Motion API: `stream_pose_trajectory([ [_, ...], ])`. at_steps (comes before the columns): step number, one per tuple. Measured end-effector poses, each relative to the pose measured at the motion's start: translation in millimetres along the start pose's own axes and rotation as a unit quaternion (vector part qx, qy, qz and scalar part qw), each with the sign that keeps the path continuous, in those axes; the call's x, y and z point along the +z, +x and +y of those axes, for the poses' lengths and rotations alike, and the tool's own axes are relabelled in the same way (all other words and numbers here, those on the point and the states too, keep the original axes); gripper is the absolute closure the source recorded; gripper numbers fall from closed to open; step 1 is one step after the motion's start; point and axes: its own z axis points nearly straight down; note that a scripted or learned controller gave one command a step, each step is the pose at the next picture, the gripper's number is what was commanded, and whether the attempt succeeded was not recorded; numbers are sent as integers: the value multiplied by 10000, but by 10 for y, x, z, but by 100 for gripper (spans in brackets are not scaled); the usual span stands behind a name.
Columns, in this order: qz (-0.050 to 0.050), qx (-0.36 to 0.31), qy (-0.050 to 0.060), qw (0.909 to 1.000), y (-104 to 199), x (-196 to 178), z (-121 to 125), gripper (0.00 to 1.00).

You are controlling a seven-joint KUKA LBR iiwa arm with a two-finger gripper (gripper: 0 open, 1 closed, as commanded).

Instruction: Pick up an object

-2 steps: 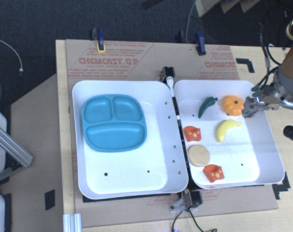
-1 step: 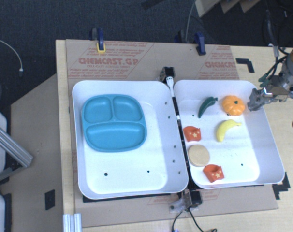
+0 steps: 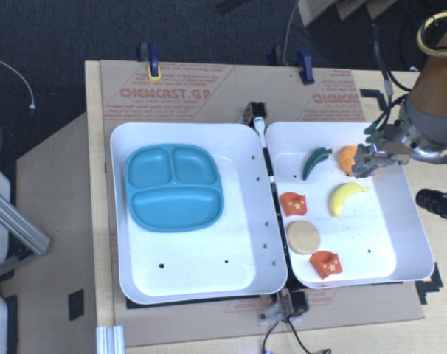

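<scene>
Gripper sits right against our orange fruit near the right bin's far edge, and it may just nudge it aside.

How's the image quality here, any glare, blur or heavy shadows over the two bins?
Camera view: lighting is even and soft, with faint shadows under the blue plate and the banana; the white right bin is bright but not blown out; the gripper beside the orange object looks slightly soft; the dark floor around the bench loses detail.
</scene>
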Motion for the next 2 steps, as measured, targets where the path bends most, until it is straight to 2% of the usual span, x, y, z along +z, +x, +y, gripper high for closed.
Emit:
stream_pose_trajectory([
  [1, -4, 0, -3, 10000, 442, -18, -53, 100],
  [2, 0, -3, 3, 10000, 948, -3, -235, 100],
])
